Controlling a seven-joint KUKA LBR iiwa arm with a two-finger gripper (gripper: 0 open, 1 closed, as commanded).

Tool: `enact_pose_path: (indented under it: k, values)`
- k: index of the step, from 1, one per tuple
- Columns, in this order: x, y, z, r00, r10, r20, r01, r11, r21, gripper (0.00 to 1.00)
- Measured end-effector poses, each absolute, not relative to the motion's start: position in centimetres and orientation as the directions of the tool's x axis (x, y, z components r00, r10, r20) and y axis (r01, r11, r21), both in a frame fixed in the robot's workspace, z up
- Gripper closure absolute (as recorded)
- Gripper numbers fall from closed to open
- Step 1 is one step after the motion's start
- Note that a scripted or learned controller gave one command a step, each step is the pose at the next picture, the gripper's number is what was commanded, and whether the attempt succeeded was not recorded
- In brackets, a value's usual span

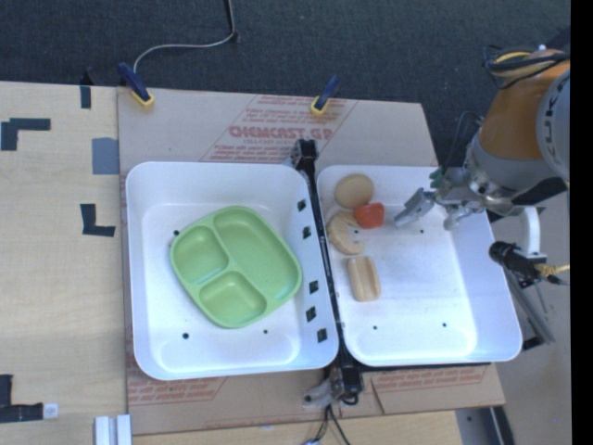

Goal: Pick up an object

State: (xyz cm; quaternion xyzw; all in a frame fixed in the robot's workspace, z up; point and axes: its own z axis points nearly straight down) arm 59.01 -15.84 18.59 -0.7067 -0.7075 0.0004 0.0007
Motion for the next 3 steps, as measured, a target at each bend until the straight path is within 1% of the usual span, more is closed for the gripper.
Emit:
enact_pose_path:
  k: [1, 2, 3]
  values:
    - [65.4, -10.5, 14.1, -0.002, 1.000, 0.001, 1.000, 0.002, -0.002, 0.00]
    - [66.9, -10.0, 8.6, -0.003, 1.000, -0.002, 1.000, 0.003, 0.002, 0.00]
    - [66.9, -10.0, 9.6, -0.004, 1.000, -0.004, 1.000, 0.004, 0.002, 1.00]
